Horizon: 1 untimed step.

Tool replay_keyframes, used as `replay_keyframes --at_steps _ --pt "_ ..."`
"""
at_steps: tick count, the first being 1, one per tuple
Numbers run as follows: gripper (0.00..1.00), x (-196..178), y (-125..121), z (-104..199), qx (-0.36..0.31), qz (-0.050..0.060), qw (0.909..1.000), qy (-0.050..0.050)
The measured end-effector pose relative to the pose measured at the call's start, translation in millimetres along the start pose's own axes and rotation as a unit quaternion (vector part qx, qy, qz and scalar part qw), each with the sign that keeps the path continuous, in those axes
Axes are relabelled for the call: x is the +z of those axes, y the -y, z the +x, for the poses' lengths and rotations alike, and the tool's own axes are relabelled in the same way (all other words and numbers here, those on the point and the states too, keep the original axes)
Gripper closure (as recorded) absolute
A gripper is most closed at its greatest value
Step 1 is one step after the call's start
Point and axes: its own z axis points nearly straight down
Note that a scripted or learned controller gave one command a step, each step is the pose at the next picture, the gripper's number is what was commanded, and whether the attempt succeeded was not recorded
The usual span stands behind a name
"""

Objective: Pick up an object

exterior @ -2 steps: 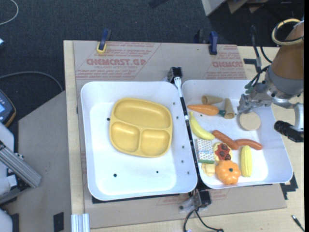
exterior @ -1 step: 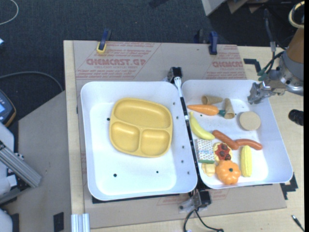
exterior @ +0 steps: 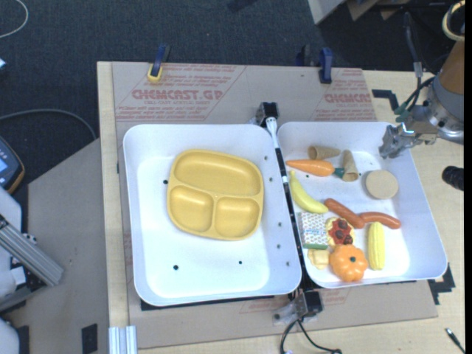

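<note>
A pale yellow divided plate is sitting in the white left bin. In the white right bin, an orange carrot, yellow banana, orange pumpkin, yellow corn and reddish sausages are showing.

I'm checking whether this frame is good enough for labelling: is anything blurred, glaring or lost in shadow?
Camera view: even, soft lighting; the white bins are bright but not blown out; the yellow divided plate and carrot are sharp; the gripper near the right edge is slightly soft; shadows are faint.

Toy foods — carrot, banana, sausages, corn, pumpkin — lie scattered in the right bin.
</note>
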Motion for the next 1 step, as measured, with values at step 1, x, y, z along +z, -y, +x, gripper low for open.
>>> replay_keyframes --at_steps 1 --pt "1.0 8.2 14.6 47.4 -0.001 0.004 1.0 -0.002"
